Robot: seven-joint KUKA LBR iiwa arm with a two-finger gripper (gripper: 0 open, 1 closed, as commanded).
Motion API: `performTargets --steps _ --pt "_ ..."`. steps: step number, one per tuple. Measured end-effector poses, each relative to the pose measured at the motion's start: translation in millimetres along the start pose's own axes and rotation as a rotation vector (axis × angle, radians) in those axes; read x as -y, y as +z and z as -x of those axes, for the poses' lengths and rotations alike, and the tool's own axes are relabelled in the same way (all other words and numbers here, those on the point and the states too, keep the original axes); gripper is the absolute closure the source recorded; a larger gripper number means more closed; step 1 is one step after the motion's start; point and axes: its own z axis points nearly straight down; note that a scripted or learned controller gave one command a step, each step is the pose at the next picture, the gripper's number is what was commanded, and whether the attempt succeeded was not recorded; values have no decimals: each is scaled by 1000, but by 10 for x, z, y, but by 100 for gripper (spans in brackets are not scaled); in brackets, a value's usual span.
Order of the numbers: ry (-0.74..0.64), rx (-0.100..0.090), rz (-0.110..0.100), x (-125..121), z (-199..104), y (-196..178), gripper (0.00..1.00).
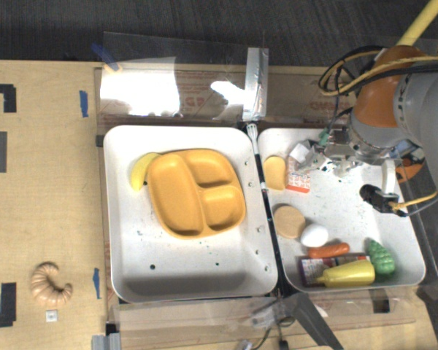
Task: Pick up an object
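Note:
My gripper (334, 159) hangs over the far part of the right bin (350, 203), below the grey wrist and its orange band (379, 100). Just left of it lie a white and red packet (299, 175) and a pale orange block (274, 172). Nearer the front of that bin sit a round tan biscuit (288, 221), a white egg (314, 236), an orange carrot (328, 251), a yellow bottle (348, 273) and a green toy (380, 257). Nothing shows as held.
The left bin (124, 217) bears an orange compartment tray (196, 192) with a banana (139, 170) poking out from under its left edge. A croissant (51, 283) lies on the bench at the far left. A black cable end (376, 195) dangles over the right bin.

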Motion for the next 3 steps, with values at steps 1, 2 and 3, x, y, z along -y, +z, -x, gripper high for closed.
performTargets --steps 1,2,3 --pt "-2 -2 4 -21 -23 -124 100" --pt "-2 -2 2 -15 -23 -112 0" --pt "-29 4 9 77 -204 -17 0"
